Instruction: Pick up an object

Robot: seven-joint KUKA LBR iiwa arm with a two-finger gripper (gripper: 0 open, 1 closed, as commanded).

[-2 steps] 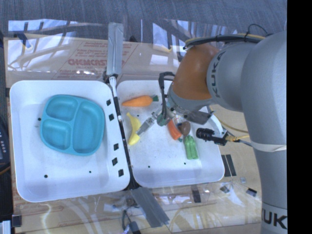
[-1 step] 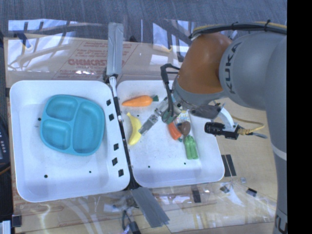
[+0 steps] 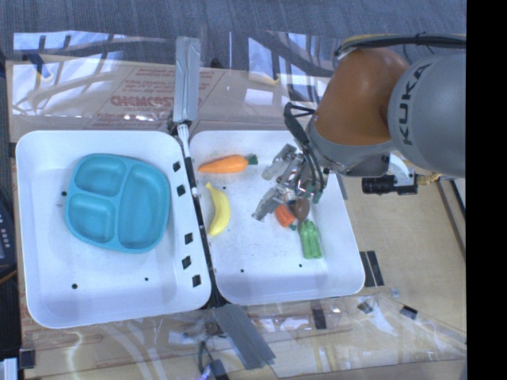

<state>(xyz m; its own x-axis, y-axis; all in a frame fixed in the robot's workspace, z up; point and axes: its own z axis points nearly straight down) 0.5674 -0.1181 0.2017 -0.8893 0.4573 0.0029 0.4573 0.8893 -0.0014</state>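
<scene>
My gripper (image 3: 272, 187) hangs low over the right bin (image 3: 238, 279), near its middle. Its two fingers stand apart, open, with only bare white floor between them. A small orange and brown piece (image 3: 288, 214) lies just right of the lower finger (image 3: 266, 207), touching or nearly so. Below it lies a green bottle (image 3: 310, 239). An orange carrot (image 3: 225, 164) lies at the bin's upper left, and a yellow banana (image 3: 219, 209) sits along its left wall.
The left bin (image 3: 47, 291) holds a blue divided plate (image 3: 117, 202). A ridge with black clips (image 3: 191, 228) separates the two bins. The grey arm with its orange band (image 3: 360, 93) covers the right bin's upper right corner.
</scene>
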